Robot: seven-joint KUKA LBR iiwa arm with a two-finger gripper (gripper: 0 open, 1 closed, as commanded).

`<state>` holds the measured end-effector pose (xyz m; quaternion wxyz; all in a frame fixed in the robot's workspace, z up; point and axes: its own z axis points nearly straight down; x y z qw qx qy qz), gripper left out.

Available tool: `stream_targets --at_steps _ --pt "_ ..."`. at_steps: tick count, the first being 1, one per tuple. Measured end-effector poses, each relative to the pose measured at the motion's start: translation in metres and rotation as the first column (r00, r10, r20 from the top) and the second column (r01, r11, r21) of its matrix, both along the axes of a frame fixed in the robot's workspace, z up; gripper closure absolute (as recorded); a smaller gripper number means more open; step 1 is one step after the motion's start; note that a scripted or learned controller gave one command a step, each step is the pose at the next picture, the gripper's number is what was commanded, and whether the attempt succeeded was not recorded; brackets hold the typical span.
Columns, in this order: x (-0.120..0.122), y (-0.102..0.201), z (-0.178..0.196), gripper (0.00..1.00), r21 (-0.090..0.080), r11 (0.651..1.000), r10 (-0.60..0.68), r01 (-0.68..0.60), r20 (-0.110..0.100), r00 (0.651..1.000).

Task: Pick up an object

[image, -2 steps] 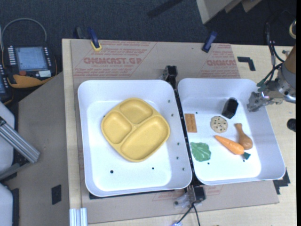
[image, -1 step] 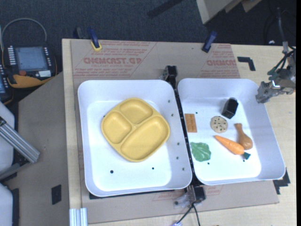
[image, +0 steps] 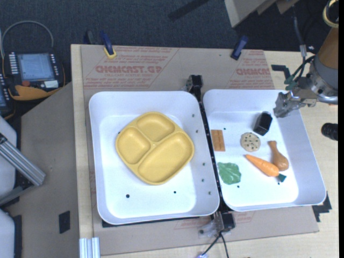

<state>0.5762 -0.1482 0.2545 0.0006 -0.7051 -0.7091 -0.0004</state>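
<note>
Leftward, yellow plate (image: 155,147) in bin (image: 102,160)

right bin (image: 306,144): black block (image: 263,123), cookie (image: 250,141), carrot (image: 262,165), drumstick (image: 278,155).

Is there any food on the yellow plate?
Empty. All three sections of the yellow plate show bare yellow, with no food in them.

arm (image: 327,63): my grey casing, orange-tan band up top
wrist: pale metal flange, dark cables looping round
gripper (image: 283,105): my grey metal tip, small and blocky
</note>
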Motion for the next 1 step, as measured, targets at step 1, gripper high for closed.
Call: stream_targets --at_steps 1 --pt "-0.001 0.0616 -0.005 1.0 0.0 1.0 -0.001 0.001 -0.002 1.0"
